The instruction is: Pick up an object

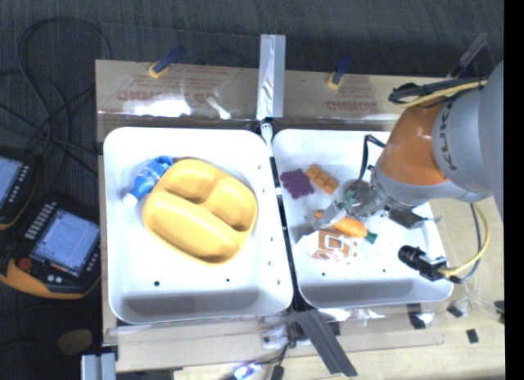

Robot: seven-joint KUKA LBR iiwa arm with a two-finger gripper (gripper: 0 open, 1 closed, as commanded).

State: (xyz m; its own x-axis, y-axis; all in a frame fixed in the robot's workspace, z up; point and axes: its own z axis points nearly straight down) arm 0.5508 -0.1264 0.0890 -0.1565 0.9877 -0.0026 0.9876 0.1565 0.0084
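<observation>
Where the table edge lies nearest, the right bin (426, 288) holds a flat white card with orange print (334, 246) at about six o'clock on its floor. Just above it, a smooth orange carrot-shaped piece (352, 226) lies with its long axis running roughly nine to three. The claw (354, 201) sits down directly over that piece, among small grey and teal bits; whether its fingers are wide or narrow I cannot tell. Farther back lie a purple block (294, 183) and a ribbed orange waffle-like block (322, 178). At nine o'clock, the left bin (123, 288) carries a glossy, rounded yellow cushion shape (201, 208) beside crumpled blue wrapping (147, 177).
</observation>
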